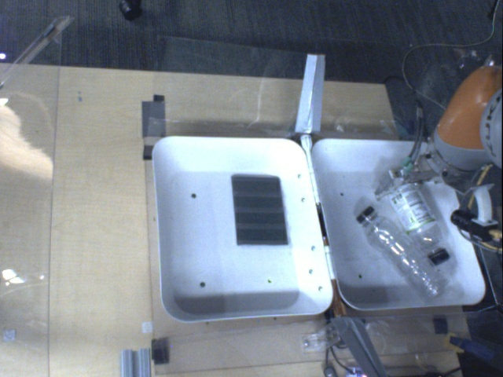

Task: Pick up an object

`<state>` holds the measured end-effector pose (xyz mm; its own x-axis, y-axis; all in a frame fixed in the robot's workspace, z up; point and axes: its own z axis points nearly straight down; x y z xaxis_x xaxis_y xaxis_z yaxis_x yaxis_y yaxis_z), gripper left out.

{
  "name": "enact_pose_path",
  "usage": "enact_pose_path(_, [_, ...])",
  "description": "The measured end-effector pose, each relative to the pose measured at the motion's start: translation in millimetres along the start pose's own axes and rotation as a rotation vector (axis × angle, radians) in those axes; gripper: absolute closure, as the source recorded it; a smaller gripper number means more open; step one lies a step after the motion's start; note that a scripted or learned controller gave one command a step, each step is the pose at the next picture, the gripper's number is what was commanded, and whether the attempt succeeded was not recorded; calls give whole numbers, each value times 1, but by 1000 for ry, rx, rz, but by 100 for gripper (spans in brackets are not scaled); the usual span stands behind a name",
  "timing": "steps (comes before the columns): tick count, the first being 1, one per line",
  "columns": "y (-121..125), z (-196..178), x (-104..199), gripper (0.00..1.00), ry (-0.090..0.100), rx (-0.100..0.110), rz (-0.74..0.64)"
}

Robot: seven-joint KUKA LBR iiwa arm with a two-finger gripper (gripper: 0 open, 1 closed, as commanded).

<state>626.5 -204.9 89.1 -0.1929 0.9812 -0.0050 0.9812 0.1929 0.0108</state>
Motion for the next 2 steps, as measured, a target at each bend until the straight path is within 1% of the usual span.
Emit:
enact_pose_path(1, [26,0,-4,0,1,1,-138])
enact_pose_path(2, [29,-13,-3,100,-2,-5,-144])
